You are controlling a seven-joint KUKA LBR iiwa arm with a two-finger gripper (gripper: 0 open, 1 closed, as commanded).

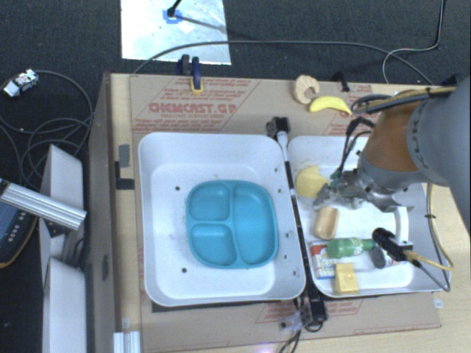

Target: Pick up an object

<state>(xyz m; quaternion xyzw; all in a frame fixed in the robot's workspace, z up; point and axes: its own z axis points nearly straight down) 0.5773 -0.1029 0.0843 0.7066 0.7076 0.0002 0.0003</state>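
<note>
The end effector point(333, 194) hangs low in the right bin point(397, 279), its grip impossible to read, just beside a smooth, rounded yellow lump point(309, 179). The bulky grey arm point(441, 134) bends in from the right.

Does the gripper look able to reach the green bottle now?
Probably yes: the green bottle lies uncovered in the right bin, near the gripper, though a yellow block sits close beside it.
</note>
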